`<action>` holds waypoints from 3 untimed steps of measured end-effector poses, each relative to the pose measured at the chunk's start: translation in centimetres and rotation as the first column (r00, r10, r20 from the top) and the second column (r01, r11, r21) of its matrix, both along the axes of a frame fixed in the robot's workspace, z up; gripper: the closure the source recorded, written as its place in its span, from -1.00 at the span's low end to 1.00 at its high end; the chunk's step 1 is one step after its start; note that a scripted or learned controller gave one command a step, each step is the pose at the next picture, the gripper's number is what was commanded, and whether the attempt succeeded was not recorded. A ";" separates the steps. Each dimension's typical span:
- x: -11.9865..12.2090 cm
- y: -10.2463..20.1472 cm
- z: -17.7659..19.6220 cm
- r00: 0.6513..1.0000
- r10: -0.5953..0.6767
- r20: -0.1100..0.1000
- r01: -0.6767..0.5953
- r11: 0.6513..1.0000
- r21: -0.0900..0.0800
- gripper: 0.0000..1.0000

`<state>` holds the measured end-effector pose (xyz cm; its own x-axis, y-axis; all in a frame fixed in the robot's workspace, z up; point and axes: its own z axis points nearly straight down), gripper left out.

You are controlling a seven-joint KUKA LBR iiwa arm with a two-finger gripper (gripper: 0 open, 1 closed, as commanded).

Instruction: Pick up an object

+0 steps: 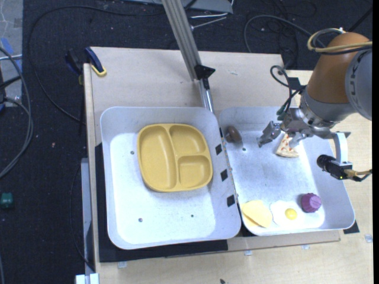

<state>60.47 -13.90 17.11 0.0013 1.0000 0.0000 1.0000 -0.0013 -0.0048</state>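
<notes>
I count two bins: the left bin (118, 218) holds one yellow tray (174, 157) with three compartments, and the right bin (260, 176) holds five loose items. Those are one brown lump (234, 135) by its upper left corner, one pizza slice (288, 146) near the upper right, and, along the lower edge, one yellow piece (256, 213), one fried egg (287, 213) and one purple piece (310, 203) (all toys, by the look of them). The yellow piece touches the egg; the purple piece sits just beside the egg.

One arm (337, 81) reaches in from the right. Its gripper (283, 133) sits over the upper part of the right bin, fingers spread, one finger (267, 134) pointing left, the pizza slice just below and beside it. I see nothing pinched between them.

The slice's top is partly covered by the gripper, and the brown lump is too small for me to identify. A slanted pole (183, 34) crosses the bench top.
</notes>
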 end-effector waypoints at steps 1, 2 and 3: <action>0.8 0.5 -5.7 1.000 0.004 0.000 -0.004 1.000 0.000 -1.00; 0.8 0.6 -8.0 1.000 0.002 0.004 -0.002 1.000 -0.001 -1.00; 0.9 0.5 -6.7 1.000 0.001 0.008 -0.001 1.000 -0.002 1.00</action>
